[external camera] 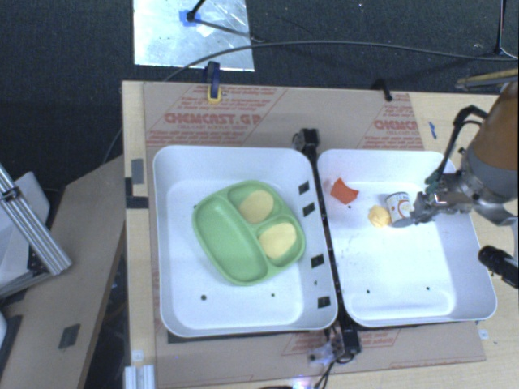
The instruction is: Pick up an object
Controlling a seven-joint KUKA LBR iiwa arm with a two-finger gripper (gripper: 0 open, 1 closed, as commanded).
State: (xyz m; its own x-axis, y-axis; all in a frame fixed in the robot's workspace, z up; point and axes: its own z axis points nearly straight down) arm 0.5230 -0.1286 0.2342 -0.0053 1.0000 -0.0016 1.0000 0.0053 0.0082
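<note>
— Where's the arm?

— Reaching in from the right, over the right bin (454, 298). The gripper (415, 214) is low at the bin's upper middle, right against a small white can (397, 206) with a printed label.

— Has it got the can?

— Can't tell. The fingers are too small and dark against the can to say whether they are spread or closed, and I can't see the can between them.

— What else is in that bin?

— A yellow lump (379, 215) touching the can's left side, and an orange-red piece (344, 191) up and to the left, apart from both.

— And the left bin (182, 298)?

— A green divided plate (227, 245) — three compartments. The two smaller ones on its right each hold a pale yellow piece, one (258, 207) above the other (279, 238). The long compartment holds nothing I can make out.
</note>
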